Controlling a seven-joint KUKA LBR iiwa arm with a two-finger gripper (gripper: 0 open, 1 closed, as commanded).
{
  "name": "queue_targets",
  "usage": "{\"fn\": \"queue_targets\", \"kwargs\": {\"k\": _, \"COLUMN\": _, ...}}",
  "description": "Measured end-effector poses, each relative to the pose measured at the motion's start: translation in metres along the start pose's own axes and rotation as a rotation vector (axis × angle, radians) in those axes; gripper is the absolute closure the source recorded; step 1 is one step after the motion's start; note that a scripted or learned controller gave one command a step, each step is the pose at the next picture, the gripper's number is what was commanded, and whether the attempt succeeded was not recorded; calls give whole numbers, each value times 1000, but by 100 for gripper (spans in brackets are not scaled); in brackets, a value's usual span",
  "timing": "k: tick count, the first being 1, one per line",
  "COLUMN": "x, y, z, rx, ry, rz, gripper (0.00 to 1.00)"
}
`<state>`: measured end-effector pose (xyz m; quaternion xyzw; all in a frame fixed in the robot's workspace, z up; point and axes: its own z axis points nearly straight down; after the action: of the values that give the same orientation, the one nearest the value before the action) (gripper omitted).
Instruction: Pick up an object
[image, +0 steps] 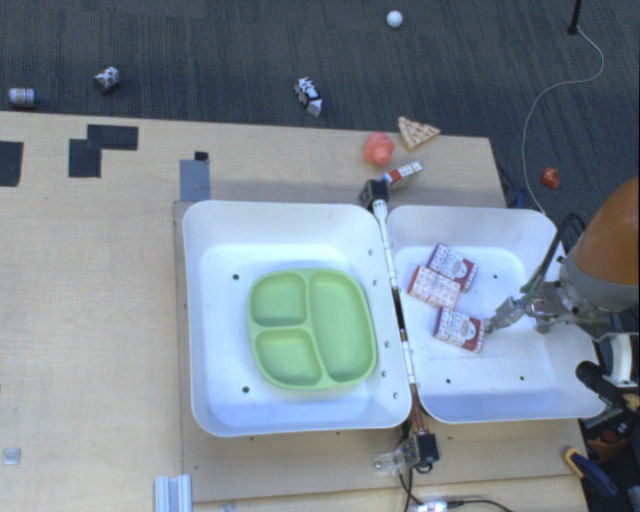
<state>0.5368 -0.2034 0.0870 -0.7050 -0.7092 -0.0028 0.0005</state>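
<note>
Gripper (503, 314) low in right bin (530, 395) — finger spread not readable, cannot tell any hold. Nearest packet (459, 329) lies just left of it, touching or nearly — long axis slanting down-right.

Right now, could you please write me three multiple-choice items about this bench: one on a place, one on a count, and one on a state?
1. Where does the green divided tray lie?
A. In the left bin
B. In the right bin
C. On the bare bench

2. How many small red-and-white packets lie in the right bin?
A. One
B. Three
C. Five

3. Where is the gripper in relation to the packets?
A. Over the left bin, far from them
B. Raised outside both bins
C. Inside the right bin, its tip beside the nearest packet

Answers:
1. A, since the tray sits in the middle of the left bin's floor.
2. B, since three packets cluster in the right bin's upper left part.
3. C, since the tip reaches in from the right and ends next to the lowest packet.
</note>
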Motion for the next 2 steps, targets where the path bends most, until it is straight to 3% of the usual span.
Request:
{"fn": "queue_targets", "kwargs": {"k": 1, "x": -1, "y": 2, "z": -12, "rx": -10, "ry": -6, "rz": 1, "gripper": 100}}
{"fn": "queue_targets", "kwargs": {"k": 2, "x": -2, "y": 38, "z": -168, "rx": -5, "ry": -7, "rz": 1, "gripper": 100}}
